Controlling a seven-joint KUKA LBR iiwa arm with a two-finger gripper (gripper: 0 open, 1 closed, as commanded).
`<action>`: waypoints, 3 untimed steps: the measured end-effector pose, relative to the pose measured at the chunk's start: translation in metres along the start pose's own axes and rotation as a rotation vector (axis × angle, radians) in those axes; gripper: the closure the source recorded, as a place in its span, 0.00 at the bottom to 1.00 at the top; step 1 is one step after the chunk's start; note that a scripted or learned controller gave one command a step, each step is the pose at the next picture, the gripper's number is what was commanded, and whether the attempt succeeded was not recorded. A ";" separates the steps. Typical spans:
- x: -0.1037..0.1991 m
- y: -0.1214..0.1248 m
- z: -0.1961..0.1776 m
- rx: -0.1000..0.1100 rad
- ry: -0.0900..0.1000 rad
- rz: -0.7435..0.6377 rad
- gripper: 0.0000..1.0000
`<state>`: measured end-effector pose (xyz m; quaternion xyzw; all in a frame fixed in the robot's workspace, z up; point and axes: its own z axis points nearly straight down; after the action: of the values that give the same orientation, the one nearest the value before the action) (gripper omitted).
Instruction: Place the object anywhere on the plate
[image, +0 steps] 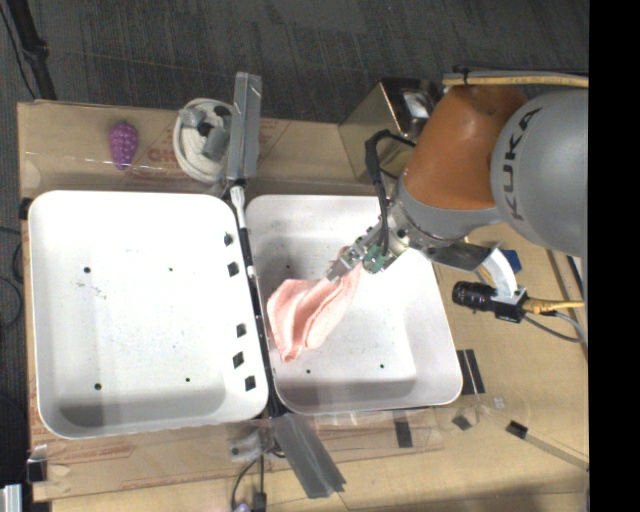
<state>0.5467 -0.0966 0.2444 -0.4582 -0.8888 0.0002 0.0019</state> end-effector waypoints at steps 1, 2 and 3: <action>0.002 0.002 0.013 0.001 -0.001 -0.007 1.00; 0.053 0.027 0.021 0.001 -0.001 -0.414 1.00; 0.095 0.048 0.029 0.001 -0.003 -0.818 1.00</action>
<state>0.5301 0.0084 0.2159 -0.0668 -0.9978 0.0005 0.0008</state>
